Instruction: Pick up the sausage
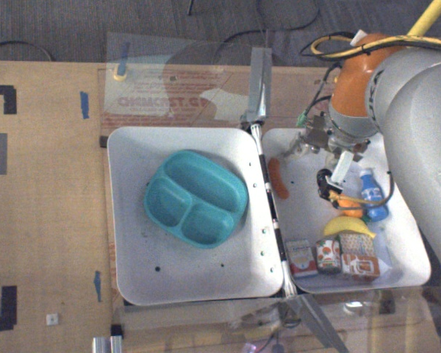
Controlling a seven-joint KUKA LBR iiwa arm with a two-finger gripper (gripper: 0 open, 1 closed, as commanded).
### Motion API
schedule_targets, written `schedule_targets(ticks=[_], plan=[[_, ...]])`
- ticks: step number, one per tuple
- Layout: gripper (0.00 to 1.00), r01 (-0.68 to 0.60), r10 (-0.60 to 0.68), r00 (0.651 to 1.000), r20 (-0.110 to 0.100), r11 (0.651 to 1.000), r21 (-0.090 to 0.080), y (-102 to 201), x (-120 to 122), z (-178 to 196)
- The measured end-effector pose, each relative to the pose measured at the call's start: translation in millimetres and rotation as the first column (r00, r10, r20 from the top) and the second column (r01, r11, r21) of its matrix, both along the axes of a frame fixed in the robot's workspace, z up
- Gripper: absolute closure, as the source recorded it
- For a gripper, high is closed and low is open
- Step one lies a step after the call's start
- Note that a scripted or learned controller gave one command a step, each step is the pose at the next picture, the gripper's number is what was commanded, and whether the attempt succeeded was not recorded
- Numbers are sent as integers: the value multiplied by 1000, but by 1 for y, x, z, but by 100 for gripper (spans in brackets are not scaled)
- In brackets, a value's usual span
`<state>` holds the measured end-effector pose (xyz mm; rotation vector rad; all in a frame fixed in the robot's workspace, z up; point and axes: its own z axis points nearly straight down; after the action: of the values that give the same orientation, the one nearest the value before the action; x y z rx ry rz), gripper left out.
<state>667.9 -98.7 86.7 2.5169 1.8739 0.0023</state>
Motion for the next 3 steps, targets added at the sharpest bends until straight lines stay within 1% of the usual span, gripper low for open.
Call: schedule_targets(ticks=[1, 2, 3], plan=[[0, -77, 77, 997, -1, 997, 1, 29, 0, 99], [0, -237, 237, 971, -1, 971, 1, 6, 0, 9], [0, -252, 252, 968, -2, 968, 1, 7, 0, 0]])
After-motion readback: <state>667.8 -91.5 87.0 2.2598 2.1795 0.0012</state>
